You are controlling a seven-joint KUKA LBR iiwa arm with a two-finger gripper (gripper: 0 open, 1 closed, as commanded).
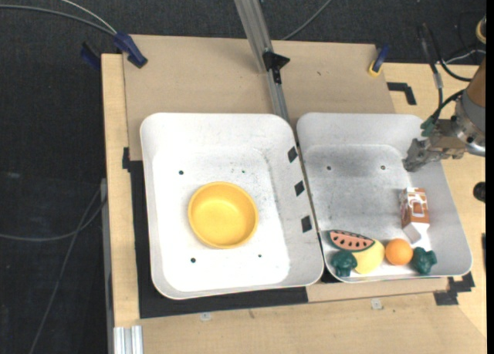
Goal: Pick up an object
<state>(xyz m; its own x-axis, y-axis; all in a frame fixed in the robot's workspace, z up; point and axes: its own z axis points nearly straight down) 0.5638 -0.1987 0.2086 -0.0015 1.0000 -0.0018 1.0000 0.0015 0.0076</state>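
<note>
My gripper hangs over the right bin's far right side, above its upper right part, with nothing visible between its fingers. Below it an orange-and-white carton stands near the bin's right wall. Along the bin's front edge lie a watermelon slice, a yellow lemon-like piece, a green broccoli piece, an orange ball and another dark green piece. The gripper is clear of all of them.
The left bin holds a yellow bowl near its middle. The right bin has bare floor across its middle and back. A metal pole rises slantwise behind the bins. Cables run at the right edge.
</note>
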